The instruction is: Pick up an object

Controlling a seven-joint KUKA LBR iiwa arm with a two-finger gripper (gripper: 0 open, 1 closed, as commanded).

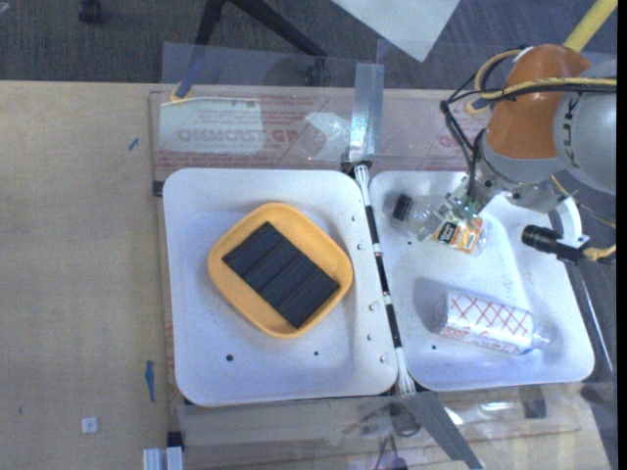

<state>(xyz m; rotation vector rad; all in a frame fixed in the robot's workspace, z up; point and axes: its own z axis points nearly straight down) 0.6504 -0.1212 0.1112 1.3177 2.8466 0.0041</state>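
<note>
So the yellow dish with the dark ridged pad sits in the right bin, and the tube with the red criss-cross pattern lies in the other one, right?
Not quite. The camera view shows the yellow dish with its dark ridged pad in the left bin. The tube with the red criss-cross pattern lies in the other one, the right bin.

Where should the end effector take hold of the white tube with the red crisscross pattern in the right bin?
Grip the tube across its narrow width near mid-length, coming straight down. It lies flat on the right bin floor, long axis running left-right with a slight tilt, with free space along both long sides for the fingers.
</note>
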